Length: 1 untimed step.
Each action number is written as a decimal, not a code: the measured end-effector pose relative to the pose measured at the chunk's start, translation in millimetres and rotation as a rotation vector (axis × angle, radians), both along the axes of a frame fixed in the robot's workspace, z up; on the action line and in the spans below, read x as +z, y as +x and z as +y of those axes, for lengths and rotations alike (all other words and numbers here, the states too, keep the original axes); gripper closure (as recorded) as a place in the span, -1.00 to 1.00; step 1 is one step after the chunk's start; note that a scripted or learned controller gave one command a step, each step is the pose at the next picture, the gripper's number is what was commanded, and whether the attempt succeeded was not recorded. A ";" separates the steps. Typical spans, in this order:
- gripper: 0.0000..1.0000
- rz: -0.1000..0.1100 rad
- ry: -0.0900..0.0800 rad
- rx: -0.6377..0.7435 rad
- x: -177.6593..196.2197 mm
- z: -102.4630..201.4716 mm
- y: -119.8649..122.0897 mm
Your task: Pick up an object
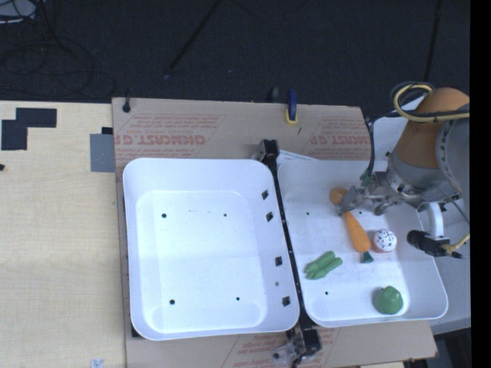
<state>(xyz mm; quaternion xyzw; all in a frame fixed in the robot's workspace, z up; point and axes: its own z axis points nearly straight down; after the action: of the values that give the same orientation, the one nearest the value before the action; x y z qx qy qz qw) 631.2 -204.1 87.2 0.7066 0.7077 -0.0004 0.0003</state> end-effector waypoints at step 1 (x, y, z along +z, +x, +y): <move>-1.00 0.004 0.002 -0.001 0.1 54.7 3.1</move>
<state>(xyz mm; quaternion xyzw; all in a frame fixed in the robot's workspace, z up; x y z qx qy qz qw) 634.3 -149.4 87.3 0.7068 0.7074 -0.0010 -0.0017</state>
